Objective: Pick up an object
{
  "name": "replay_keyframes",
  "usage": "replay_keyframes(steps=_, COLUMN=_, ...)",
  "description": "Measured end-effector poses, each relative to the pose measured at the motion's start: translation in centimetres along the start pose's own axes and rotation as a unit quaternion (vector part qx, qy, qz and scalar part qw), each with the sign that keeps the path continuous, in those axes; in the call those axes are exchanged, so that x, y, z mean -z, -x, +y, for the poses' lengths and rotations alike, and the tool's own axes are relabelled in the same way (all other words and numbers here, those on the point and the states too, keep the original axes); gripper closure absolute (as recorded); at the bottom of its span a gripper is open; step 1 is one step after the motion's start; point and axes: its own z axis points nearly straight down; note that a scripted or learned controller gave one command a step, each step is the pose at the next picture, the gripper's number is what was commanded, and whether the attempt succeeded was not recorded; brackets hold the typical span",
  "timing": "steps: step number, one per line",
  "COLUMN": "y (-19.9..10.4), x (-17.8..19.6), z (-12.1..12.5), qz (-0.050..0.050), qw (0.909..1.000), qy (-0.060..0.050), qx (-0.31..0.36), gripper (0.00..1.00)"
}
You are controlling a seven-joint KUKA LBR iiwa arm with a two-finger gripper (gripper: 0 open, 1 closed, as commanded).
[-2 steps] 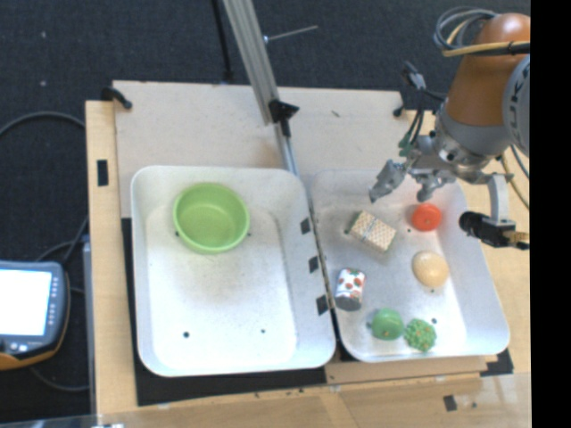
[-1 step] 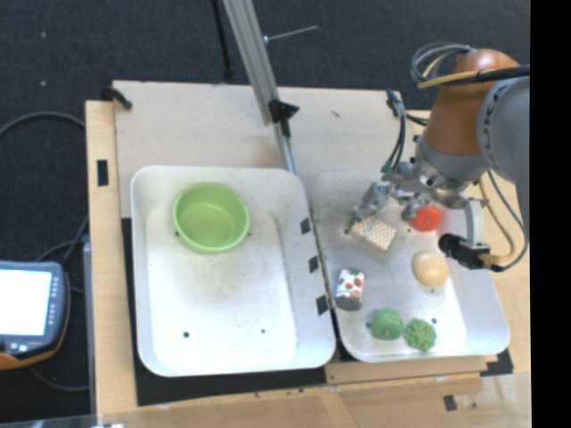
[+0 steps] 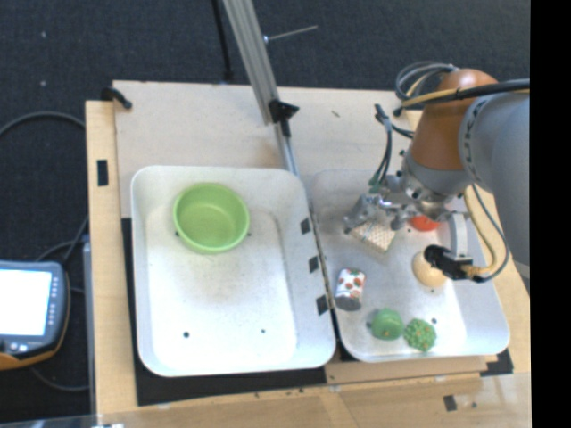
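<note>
Over the right bin (image 3: 482, 328), the arm is reaching down, its gripper (image 3: 379, 226) hovering at a checkered block (image 3: 375, 234); finger spread cannot be told.

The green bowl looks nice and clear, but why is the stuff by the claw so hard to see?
In the camera view, light is even and soft, so the green bowl reads sharply against its white bin. The claw sits under the grey arm, tangled in cables and a faint shadow; the patterned object beside it is small and slightly fuzzy.
</note>
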Motion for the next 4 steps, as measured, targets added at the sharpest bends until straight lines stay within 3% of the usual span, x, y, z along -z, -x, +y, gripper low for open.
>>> replay_keyframes(steps=1, y=0.1, x=1.4, z=0.2, qz=0.0, qw=1.0, qy=0.004, qx=-0.002, gripper=1.0)
replay_keyframes(steps=3, y=0.0, x=12.0, z=1.3, qz=0.0, qw=1.0, qy=0.006, qx=0.003, gripper=1.0)
replay_keyframes(steps=4, y=-5.2, x=12.8, z=0.6, qz=0.002, qw=1.0, qy=0.002, qx=0.005, gripper=1.0)
